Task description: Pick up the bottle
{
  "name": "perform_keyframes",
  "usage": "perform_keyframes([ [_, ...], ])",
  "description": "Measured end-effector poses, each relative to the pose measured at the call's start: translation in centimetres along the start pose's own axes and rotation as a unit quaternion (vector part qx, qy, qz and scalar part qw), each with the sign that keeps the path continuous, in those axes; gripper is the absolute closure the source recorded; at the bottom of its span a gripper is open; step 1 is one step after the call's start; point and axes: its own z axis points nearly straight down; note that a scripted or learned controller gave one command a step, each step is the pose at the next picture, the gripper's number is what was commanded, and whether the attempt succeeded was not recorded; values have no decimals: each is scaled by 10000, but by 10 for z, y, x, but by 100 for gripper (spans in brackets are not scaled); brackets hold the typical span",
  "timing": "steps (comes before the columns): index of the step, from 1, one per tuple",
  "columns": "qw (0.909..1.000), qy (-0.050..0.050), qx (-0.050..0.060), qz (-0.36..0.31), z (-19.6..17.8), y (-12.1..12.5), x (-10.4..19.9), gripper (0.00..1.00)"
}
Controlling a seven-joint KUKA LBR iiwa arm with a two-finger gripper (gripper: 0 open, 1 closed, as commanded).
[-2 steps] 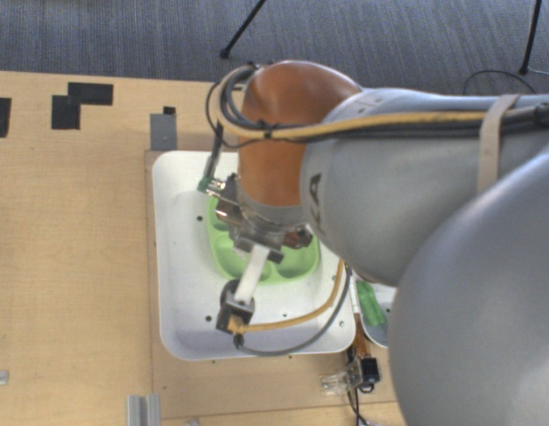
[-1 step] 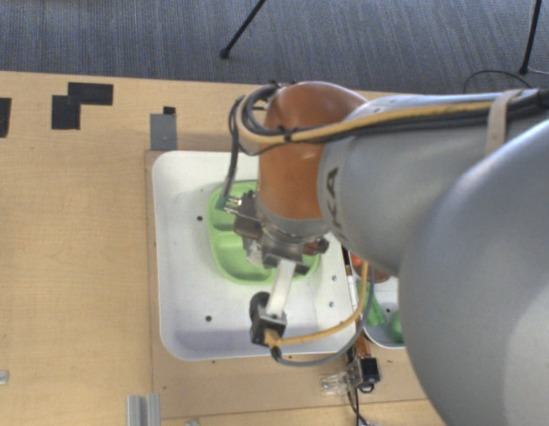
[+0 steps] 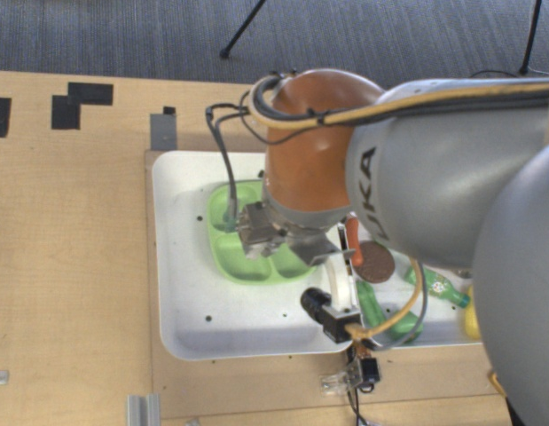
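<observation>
Arm over white bin; tool above green tray; green bottle beside.

Even, bright overhead light, soft shadows in the white bin, slightly soft focus throughout.

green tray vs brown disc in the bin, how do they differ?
Colour: the green tray is lime, the brown disc dull brown. Size: tray much larger. Shape: tray has raised rims and compartments, disc looks flat and round. Both lie in the white bin, partly hidden by the arm.
</observation>
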Motion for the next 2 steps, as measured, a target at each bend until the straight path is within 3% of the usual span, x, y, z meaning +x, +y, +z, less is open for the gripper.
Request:
perform_keyframes([
  [1, 9980, -1, 14, 629, 60, 27, 19, 100],
  [2, 9986, 5, -9, 537, -51, 1, 5, 100],
])
